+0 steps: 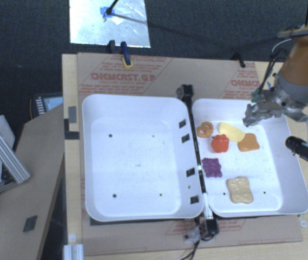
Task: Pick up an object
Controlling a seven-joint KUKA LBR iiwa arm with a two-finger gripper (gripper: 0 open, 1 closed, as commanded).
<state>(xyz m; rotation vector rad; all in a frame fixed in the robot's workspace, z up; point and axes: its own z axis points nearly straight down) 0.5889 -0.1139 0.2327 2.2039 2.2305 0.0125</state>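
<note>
The right bin (292, 183) holds several small toy foods: a pretzel (204, 129), a yellow piece (231, 131), a red pepper (220, 143), an orange piece (248, 143), a purple grape bunch (212, 167) and a tan biscuit (240, 189). My gripper (253, 116) hangs over the bin's upper right part, just right of the yellow piece and above the orange piece. Nothing shows between its fingers.
The left bin (94, 199) lies beside the right one, joined along a black-clipped divider (192, 145). A reflective sheet (109, 15) lies beyond the bench's far edge. A black cable fitting (300, 147) juts over the right bin's right rim.
</note>
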